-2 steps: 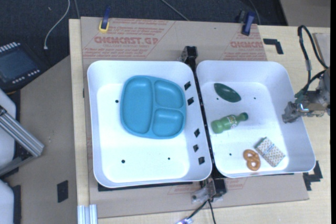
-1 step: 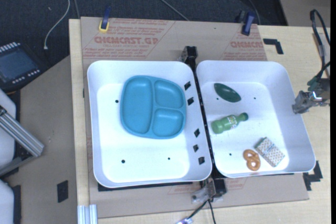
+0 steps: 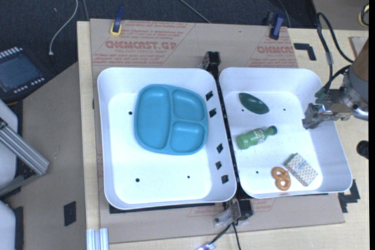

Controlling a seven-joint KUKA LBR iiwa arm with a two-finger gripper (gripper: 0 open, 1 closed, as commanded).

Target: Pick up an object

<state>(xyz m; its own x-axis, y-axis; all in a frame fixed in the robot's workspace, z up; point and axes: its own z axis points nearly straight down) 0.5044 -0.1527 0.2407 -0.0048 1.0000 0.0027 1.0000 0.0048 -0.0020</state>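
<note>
Left bin [image 3: 111, 126] front open, plate [image 3: 171, 119] blocks back, right bin [image 3: 328, 152] mid clear.

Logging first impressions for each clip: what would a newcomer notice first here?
The big blue divided plate in the left bin stands out most. The right bin holds small things: a dark green piece, a green bottle, a pretzel and a patterned packet. The pincer hangs over that bin's right side.

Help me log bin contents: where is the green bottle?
The green bottle lies in the right bin, left of centre, below the dark green leaf-shaped piece and above the pretzel.
</note>
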